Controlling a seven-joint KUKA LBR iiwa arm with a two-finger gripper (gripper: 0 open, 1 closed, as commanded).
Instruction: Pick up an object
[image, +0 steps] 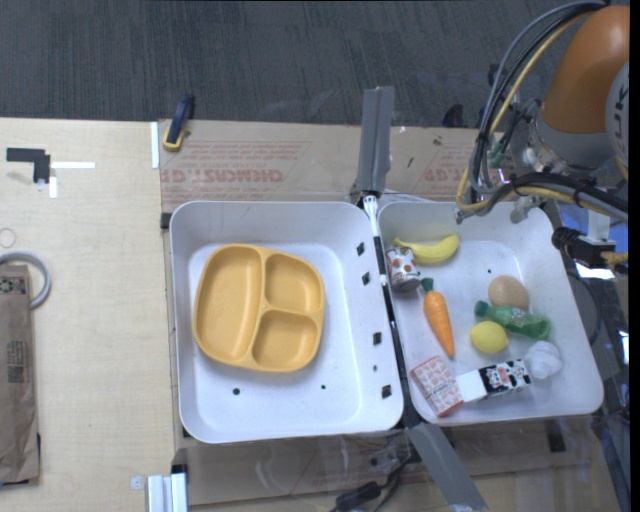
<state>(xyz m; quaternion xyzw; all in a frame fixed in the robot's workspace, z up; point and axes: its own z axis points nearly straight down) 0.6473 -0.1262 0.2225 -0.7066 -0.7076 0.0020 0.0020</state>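
The right bin (570, 300) holds a banana (430, 248), a small printed can (402, 268), a carrot (438, 320), a brown egg (508, 291), a green object (517, 321), a lemon (488, 337), a white ball (543, 358), a red-and-white carton (436, 386) and a black-and-white box (499, 379). My gripper (503, 197) hangs over that bin's far edge, above and to the right of the banana, below the arm's orange band (596, 58). Cables and wrist hardware crowd around it, and nothing shows in its grasp.
A yellow divided plate (260, 307) lies in the left bin (200, 400). Flat cardboard (270, 160) lies behind the bins with a blue-and-yellow tool (180, 122) on it. A brown paper bag (15, 370) and a black bracket (30, 160) sit on the bench at far left.
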